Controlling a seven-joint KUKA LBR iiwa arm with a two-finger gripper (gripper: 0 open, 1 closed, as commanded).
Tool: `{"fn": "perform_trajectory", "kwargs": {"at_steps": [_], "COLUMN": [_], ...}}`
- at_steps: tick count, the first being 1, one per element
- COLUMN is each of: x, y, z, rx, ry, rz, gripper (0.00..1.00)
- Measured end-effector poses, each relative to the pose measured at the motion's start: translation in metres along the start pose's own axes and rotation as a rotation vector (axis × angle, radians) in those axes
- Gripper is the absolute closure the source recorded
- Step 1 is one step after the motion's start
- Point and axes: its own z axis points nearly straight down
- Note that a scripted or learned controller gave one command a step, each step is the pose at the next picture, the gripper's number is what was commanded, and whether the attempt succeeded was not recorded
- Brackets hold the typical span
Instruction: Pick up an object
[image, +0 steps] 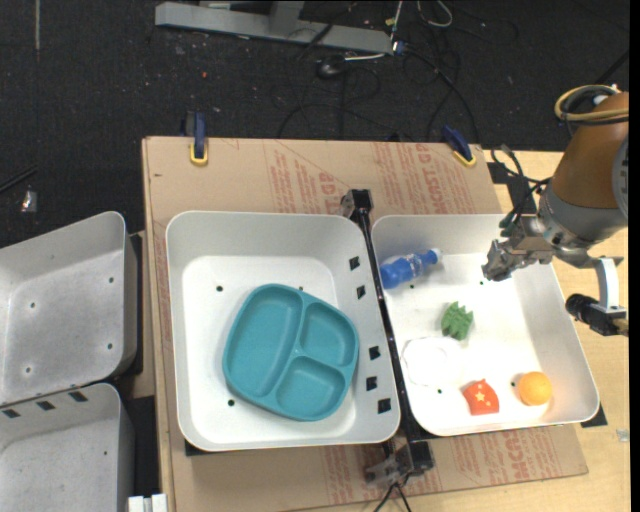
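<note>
Blue bottle (408, 267) is lying at the right bin's (566, 330) back-left corner, left of my gripper (497, 262), whose grip I cannot tell. A teal tray (290, 351) is filling the left bin (190, 300).

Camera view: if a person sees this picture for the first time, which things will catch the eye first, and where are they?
The large teal divided plate in the left bin draws the eye first. Next come the bright small things in the right bin: a blue bottle near its far left corner, a green toy in the middle, a red piece and an orange ball along the near edge. The gripper hovers over the far right part.
</note>
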Motion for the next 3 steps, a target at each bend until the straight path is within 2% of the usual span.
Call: {"fn": "perform_trajectory", "kwargs": {"at_steps": [2,3], "x": [0.0,0.055], "y": [0.004,-0.002], "z": [-0.095,-0.101], "rx": [0.0,0.006], "ry": [0.0,0.004], "rz": [-0.004,-0.008], "gripper": [1.0,1.0]}}
